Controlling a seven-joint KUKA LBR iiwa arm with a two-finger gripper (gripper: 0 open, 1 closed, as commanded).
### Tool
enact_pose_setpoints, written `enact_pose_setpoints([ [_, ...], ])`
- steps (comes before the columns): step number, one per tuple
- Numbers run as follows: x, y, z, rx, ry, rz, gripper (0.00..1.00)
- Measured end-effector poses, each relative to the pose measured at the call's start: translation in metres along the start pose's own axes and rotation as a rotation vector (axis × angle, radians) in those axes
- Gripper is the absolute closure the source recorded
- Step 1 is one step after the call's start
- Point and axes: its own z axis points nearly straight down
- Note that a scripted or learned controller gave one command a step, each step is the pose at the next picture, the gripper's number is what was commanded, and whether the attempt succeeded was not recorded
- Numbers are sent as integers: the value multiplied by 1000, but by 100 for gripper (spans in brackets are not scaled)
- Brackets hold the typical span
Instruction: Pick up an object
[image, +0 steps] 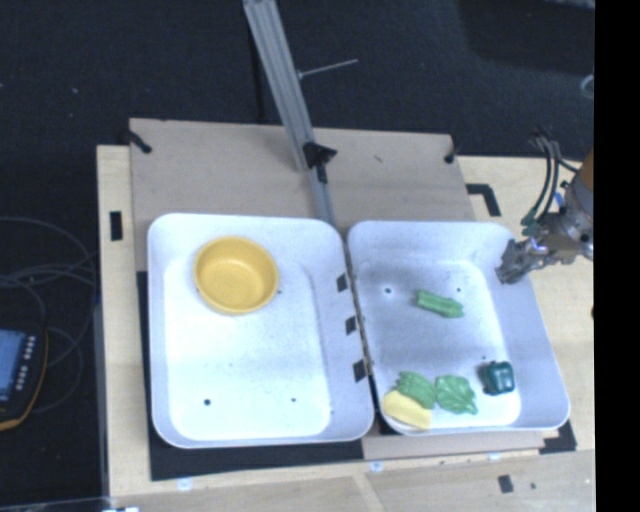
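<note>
Two shallow white plastic bins are seen side by side on the pale wooden tabletop (240, 160), with a slanted grey metal post (285, 85) rising from the far edge between them. In the left bin (240, 400) a round yellow plastic bowl (236, 274) sits upright in the far left part, well apart from everything else. The likely pick targets are gathered in the right bin (520, 330): a small elongated green vegetable-shaped toy (439, 303) lies alone near the middle, while a yellow rounded toy (405, 409), two leafy green toys (437, 391) and a dark green blocky toy (496, 377) are grouped along the near edge, the yellow one touching its green neighbour. The clustering at the near rim is probably explained by the bin's sloping floor and walls, against which loose pieces tend to settle. The grey hand (515, 262) is seen at the far right corner of the right bin, over its rim, with nothing visibly held; whether its grip is open or closed cannot be told from this angle. It is judged that no grasp has been made yet, and that the lone green toy, being free of neighbours, would be the easiest object to take.
</note>
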Motion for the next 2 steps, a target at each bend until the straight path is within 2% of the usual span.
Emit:
enact_pose_setpoints([
  [1, 47, 22, 14, 5, 1, -3, 100],
  [2, 94, 37, 7, 4, 2, -3, 100],
])
